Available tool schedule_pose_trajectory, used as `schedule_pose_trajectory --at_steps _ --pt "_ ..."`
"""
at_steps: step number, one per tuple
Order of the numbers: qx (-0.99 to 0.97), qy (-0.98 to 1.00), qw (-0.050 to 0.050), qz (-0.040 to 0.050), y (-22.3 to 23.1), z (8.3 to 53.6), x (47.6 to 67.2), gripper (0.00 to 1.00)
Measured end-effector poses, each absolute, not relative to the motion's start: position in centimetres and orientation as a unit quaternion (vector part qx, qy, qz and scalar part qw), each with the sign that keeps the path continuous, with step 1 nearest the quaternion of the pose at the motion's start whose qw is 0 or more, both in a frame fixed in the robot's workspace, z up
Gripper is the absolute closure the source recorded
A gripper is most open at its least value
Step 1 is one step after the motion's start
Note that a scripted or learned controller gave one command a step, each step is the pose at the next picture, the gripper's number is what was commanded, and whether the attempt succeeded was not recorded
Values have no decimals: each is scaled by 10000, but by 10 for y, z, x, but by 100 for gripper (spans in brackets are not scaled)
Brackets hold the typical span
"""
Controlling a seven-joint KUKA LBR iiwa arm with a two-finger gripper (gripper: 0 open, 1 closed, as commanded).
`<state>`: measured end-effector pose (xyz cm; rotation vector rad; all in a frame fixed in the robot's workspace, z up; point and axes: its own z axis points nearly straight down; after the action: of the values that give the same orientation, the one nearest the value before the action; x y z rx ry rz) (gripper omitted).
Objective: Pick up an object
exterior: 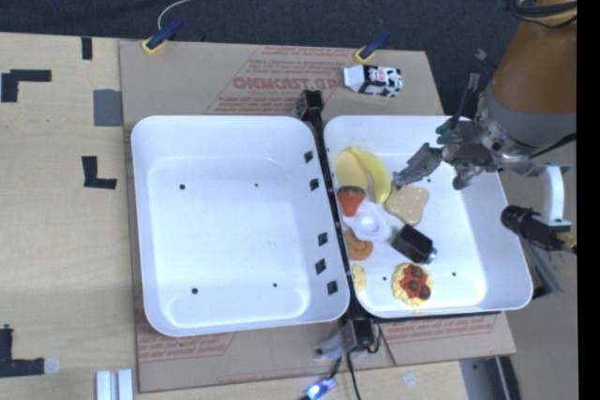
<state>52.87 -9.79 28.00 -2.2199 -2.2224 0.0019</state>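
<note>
I see the counter (56, 201) carrying two white bins; I place everything against the right bin (487, 267). The left bin (225, 220) touches its left wall. The arm (539, 61) leans over its upper right corner. Inside, along the left wall, lie a yellow banana (364, 171), a tan slice (409, 203), a black block (412, 244) and a small pizza toy (412, 284) near the front. My pincer (433, 171) hangs above the tan slice, fingers spread, nothing between them.
</note>
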Motion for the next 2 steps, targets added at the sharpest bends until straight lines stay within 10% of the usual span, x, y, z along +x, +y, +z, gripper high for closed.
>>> schedule_pose_trajectory --at_steps 1,2 --pt "-7046 -7096 10 4 -39 179 598 0" --pt "-7013 -7128 -12 -53 92 249 652 0"
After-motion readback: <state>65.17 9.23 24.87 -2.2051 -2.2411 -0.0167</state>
